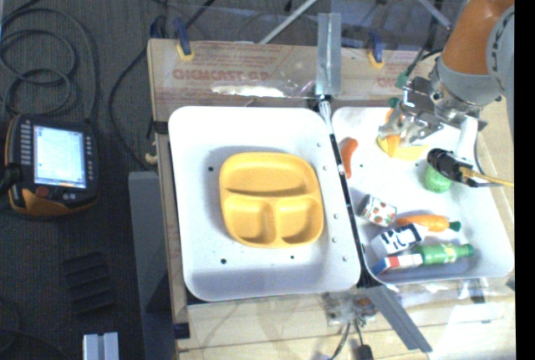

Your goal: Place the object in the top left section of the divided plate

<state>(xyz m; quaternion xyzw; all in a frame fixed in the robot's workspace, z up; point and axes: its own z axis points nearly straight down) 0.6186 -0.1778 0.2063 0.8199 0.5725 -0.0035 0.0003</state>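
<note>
my gripper (407, 123) is low in the right bin (493, 258), over a yellow object (399, 146).

i cannot tell if the object is really gripped. the divided plate (270, 199) lies well to the left in the left bin (188, 183), and its top left section (255, 174) is the far one.

Yellow divided plate (270, 200) in left bin (192, 141), claw (407, 129) over right bin (493, 245)
</note>
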